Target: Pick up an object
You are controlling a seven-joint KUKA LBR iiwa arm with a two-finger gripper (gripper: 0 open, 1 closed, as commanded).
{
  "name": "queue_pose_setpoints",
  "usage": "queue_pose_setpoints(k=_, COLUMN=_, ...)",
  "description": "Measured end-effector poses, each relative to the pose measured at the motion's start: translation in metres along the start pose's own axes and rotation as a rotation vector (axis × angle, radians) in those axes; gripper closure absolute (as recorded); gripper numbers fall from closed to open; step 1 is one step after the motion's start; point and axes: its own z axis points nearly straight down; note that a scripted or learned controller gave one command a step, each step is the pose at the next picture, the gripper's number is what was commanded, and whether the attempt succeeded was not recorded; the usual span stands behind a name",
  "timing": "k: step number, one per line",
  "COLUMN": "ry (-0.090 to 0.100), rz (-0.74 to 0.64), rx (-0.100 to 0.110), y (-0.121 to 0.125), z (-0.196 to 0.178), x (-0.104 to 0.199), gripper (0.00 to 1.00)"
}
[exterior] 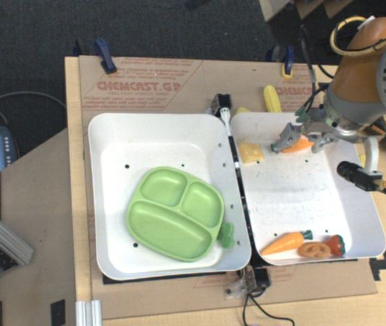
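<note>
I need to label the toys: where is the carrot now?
The carrot lies in the right bin, near its front edge, tip pointing left. Right beside it sit a pretzel-like ring and a red piece.

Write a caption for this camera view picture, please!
Robot gripper closes around an orange toy in the right bin, beside a green plate.

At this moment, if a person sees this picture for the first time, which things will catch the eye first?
Probably the green divided plate, lying large in the left bin. Next the arm's gripper, at the far end of the right bin, has an orange piece between its fingers. A toy carrot lies at that bin's near edge.
</note>
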Motion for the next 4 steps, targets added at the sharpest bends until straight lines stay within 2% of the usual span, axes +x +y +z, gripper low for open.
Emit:
queue_pose_setpoints(k=1, ry=-0.003, rz=-0.001, rx=-0.019, y=0.052, z=0.059, x=0.021, gripper=0.00)
queue_pose_setpoints(k=2, ry=-0.001, rz=0.000, rx=-0.019, y=0.045, z=0.069, x=-0.014, gripper=0.00)
queue_pose_setpoints(k=3, ry=-0.006, rz=0.004, rx=-0.009, y=0.055, z=0.076, x=-0.078, gripper=0.00)
queue_pose_setpoints(k=4, ry=-0.005, rz=0.000, rx=-0.009, y=0.055, z=0.066, x=-0.074, gripper=1.00)
